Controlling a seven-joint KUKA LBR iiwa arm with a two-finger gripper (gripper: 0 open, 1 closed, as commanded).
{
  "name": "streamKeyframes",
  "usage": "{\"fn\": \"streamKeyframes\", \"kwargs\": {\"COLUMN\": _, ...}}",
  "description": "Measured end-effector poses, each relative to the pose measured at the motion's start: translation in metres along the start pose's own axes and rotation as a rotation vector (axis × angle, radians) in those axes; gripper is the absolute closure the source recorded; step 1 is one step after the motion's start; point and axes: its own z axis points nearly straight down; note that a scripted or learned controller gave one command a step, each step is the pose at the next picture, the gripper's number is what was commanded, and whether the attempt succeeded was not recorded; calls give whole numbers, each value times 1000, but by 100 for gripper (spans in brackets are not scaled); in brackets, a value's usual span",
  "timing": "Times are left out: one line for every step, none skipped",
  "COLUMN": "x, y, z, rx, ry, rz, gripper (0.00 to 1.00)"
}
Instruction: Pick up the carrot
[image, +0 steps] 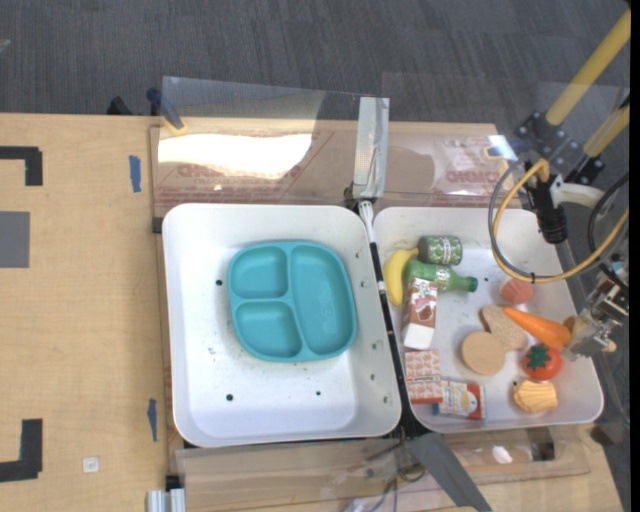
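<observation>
tool reaching at the right rim, carrot waiting in the right bin

the carrot (537, 326) is lying at a slant in the right bin (592, 412), touching the bread slices (494, 341) and just above the tomato (541, 363). the tool (590, 332) is hovering just beside the carrot's thick end, at the bin's right rim; i cannot tell how it is set. a good pick is probably calling for closing across the carrot's middle, square to its length, staying clear of the tomato and bread.
</observation>
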Motion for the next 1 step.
{"fn": "streamKeyframes", "kwargs": {"x": 31, "y": -34, "z": -48, "rx": 5, "ry": 9, "rz": -395, "gripper": 100}}
